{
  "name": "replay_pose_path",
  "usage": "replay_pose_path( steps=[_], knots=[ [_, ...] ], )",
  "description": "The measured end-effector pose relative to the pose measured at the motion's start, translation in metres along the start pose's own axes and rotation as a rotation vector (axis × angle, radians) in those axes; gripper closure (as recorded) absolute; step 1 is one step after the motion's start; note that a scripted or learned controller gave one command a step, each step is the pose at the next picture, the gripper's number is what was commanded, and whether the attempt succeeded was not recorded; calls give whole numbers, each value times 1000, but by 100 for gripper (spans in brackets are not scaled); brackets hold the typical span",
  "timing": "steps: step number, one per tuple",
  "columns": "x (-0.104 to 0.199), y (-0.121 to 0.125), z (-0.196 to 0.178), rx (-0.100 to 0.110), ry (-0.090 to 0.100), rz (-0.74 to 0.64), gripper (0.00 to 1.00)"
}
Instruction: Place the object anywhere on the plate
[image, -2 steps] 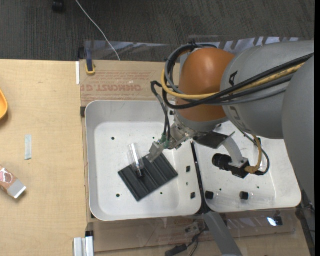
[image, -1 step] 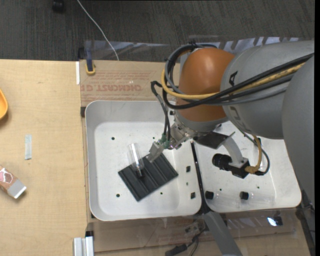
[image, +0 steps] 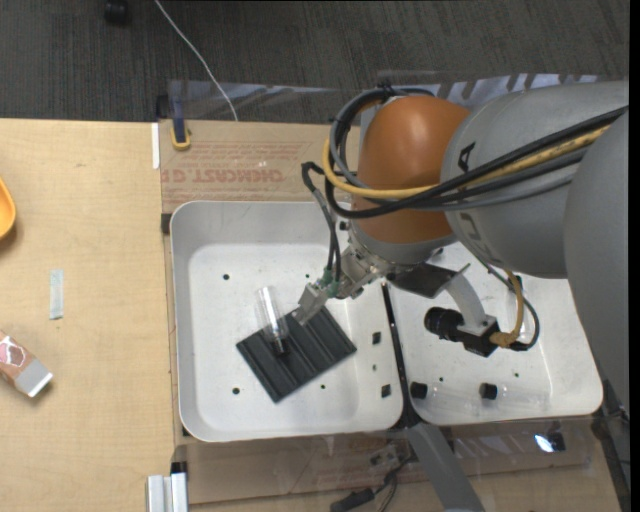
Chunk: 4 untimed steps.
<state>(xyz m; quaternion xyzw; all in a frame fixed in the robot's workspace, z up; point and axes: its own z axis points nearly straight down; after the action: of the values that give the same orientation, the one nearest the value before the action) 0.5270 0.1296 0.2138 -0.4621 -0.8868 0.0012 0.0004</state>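
One clear tube (image: 271, 318) lies on the black plate (image: 300, 356), beside the hand (image: 318, 297).

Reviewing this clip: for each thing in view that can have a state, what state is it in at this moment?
Clear tube: lying on the black plate, tilted across its ridges.
Black plate: flat on the floor of the left bin, turned at an angle.
Claw: low over the plate's upper edge, beside the tube; grip unclear.
Right bin: partly covered by the arm.
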Motion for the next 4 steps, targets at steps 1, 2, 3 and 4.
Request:
replay_pose_path(
  steps=[1, 2, 3, 4],
  knots=[
    [0, 0, 0, 0, 0, 0, 0],
    [0, 0, 0, 0, 0, 0, 0],
    [0, 0, 0, 0, 0, 0, 0],
    [0, 0, 0, 0, 0, 0, 0]
  ],
)
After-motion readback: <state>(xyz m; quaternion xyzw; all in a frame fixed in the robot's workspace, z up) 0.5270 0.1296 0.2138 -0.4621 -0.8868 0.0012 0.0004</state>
